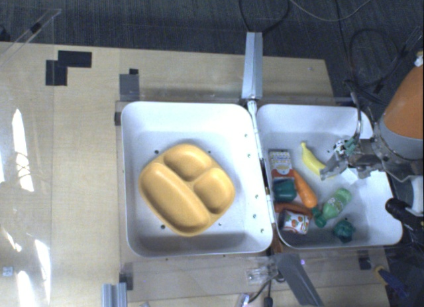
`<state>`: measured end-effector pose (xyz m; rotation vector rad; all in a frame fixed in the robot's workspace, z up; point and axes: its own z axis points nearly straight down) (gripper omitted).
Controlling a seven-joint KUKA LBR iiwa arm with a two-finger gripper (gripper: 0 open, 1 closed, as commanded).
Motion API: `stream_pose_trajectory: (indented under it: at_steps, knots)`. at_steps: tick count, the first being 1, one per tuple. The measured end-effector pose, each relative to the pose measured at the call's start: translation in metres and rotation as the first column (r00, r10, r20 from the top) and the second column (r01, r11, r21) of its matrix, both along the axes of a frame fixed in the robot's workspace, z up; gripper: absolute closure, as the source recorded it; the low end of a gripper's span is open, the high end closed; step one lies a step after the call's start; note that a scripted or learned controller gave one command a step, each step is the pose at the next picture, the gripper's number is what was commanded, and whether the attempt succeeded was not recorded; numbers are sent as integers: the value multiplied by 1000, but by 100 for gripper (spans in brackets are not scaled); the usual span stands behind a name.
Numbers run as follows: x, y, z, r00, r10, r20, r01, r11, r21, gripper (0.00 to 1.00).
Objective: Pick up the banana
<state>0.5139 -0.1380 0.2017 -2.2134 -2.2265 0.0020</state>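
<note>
The yellow banana (311,158) lies in the right bin (318,123), near its middle, with one end pointing to the back. My gripper (334,159) hangs just to the right of the banana, close to its nearer end, reaching in from the right. Its fingers stand open and nothing is between them. An orange band shows on the arm (405,108) at the right edge.
Close around the banana are a small carton (281,162), a teal block (285,187), an orange carrot (305,191), a can (295,221), a green bottle (333,205) and a dark green piece (344,230). The left bin (132,166) holds a yellow divided dish (187,187).
</note>
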Motion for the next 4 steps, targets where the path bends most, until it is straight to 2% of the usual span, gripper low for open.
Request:
stream_pose_trajectory:
  at_steps: [1, 2, 3, 4]
  knots:
    - [52, 15, -110, 999, -35, 3, 35, 999, 0, 0]
    - [58, 20, -114, 999, 35, 10, -35, 999, -3, 0]
    - [97, -14, -115, 999, 43, 13, -43, 999, -2, 0]
    - [97, -14, -115, 999, 43, 13, -43, 999, -2, 0]
